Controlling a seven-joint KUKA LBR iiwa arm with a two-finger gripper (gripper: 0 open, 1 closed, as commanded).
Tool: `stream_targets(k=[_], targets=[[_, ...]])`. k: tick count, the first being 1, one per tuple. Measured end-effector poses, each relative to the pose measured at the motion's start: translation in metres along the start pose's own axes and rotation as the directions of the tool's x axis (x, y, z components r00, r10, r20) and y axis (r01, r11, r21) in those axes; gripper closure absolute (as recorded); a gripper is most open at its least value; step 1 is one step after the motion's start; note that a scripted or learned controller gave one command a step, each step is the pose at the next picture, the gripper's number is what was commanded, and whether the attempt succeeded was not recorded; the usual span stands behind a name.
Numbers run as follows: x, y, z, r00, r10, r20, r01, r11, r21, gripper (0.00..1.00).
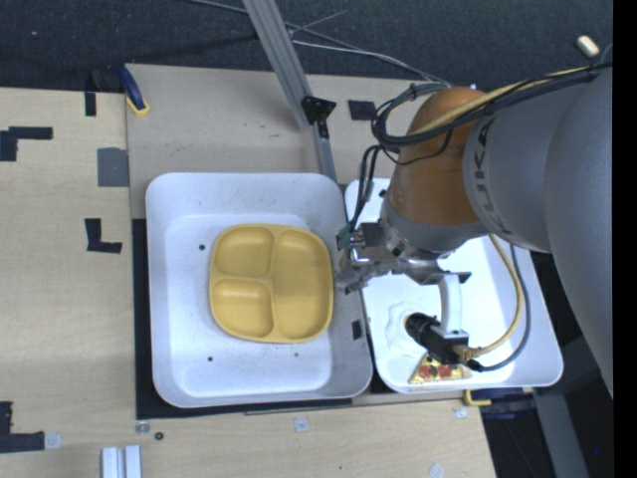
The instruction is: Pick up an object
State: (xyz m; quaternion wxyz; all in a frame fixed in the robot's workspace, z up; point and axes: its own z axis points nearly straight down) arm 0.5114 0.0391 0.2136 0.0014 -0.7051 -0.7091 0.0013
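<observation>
A yellow three-compartment plate (271, 282) lies flat in the middle of the left white bin (179, 366). My gripper (350, 263) hangs over the wall between the two bins, just off the plate's right rim, and the arm's orange band and grey wrist cover much of it. Nothing can be seen held in it. A small red and yellow object (431, 371) lies at the front edge of the right bin (532, 361), partly hidden by the arm's hardware.
The arm covers most of the right bin. A slanted metal pole (289, 68) rises behind the left bin. The wooden bench (60, 267) carries black tape marks at the left.
</observation>
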Motion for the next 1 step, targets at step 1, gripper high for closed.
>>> stream_targets(k=[1], targets=[[0.0606, -0.0079, -0.0087, 1.0, -0.003, -0.001, 0.003, 1.0, -0.002, 1.0]])
